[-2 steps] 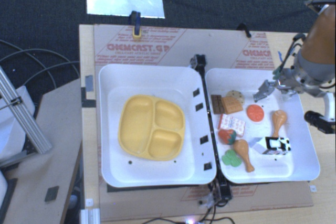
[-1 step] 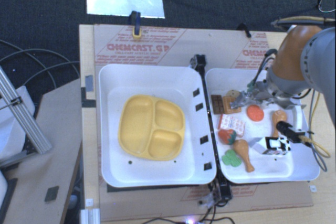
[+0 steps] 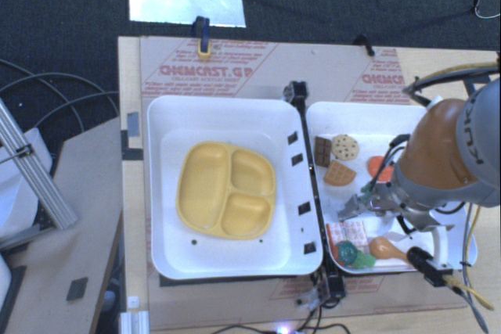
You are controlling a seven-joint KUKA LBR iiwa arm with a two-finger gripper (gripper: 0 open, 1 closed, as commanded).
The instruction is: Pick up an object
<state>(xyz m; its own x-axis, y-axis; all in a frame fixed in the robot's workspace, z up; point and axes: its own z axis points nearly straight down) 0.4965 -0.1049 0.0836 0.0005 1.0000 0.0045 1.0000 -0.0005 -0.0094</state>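
A yellow divided plate [image 3: 227, 190] lies in the left bin [image 3: 168, 121], well to the left of the gripper [image 3: 354, 207] and across the divider. In the right bin [image 3: 376, 112], where the arm [image 3: 438, 149] has reached in, the pickable things are clustered: a brown block [image 3: 322, 151], a cookie [image 3: 344, 146] and a tan wedge [image 3: 340, 174] sit just beyond the fingertips, toward the bin's far side; a printed packet [image 3: 347, 233] and a green item [image 3: 348, 253] lie just on the near side of them, with a wooden spoon-like piece [image 3: 385, 248] to their right. An orange object [image 3: 380, 167] peeks out beside the wrist.

The gripper hangs low over the bin floor, between the wedge and the packet. Whether its jaws are spread or closed cannot be told; nothing is visibly between them. The step looks like the descent onto a target, likely the wedge or packet. Next it would need to settle around one item, close and lift.
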